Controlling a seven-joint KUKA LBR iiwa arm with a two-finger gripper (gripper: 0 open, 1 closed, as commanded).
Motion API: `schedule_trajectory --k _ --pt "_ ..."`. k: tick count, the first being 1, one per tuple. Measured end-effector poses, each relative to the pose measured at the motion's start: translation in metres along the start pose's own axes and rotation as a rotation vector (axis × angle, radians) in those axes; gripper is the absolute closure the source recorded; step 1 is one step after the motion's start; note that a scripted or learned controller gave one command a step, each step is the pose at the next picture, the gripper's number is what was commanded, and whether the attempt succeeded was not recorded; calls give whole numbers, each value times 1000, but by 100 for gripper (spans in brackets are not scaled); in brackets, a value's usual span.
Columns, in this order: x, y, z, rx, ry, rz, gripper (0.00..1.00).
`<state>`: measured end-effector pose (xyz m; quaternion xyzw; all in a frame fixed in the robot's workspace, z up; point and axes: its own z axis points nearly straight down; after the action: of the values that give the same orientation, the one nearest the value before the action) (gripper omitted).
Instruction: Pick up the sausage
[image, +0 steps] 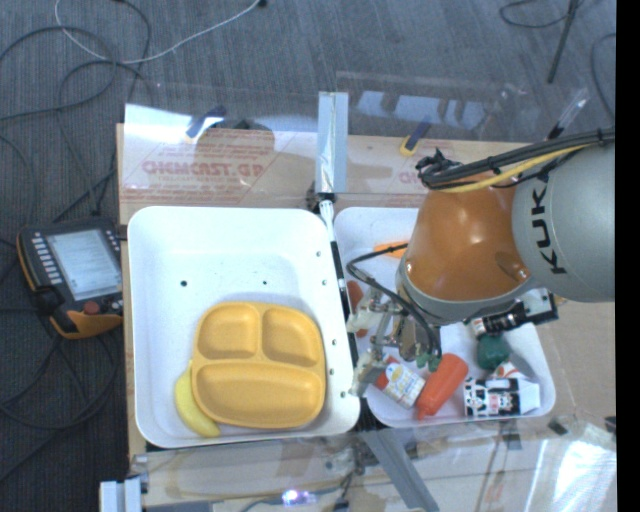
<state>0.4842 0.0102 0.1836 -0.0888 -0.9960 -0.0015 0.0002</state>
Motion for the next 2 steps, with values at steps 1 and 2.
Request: schedule_trajectory --k 1,2 --pt "-12 -62 0 4 -1 -117 0" --pt "-29 -26 0 3 -1 -190 0"
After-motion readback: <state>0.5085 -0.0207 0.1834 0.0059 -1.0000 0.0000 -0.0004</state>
